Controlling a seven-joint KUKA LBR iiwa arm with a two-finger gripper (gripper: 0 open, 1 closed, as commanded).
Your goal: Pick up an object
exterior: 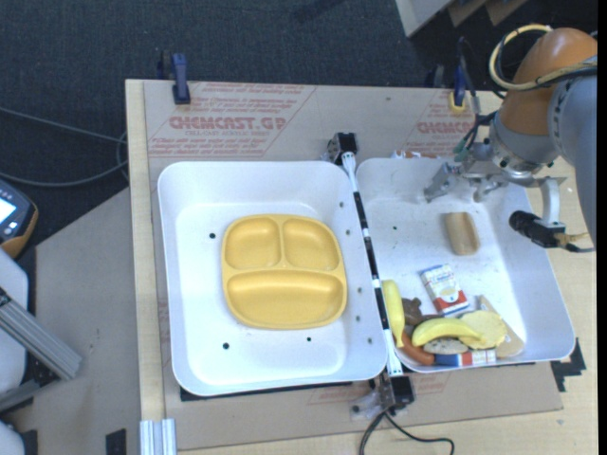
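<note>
One fixed camera looks down at a slant from above the counter [285, 112], far enough back to take in both white bins, the left bin [190, 349] and the right bin [550, 301], plus dark floor beyond the far edge.

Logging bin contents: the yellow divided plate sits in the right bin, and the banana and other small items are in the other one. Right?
Not quite. The camera view shows the yellow plate in the left bin; the banana and other small items lie in the right bin.
</note>
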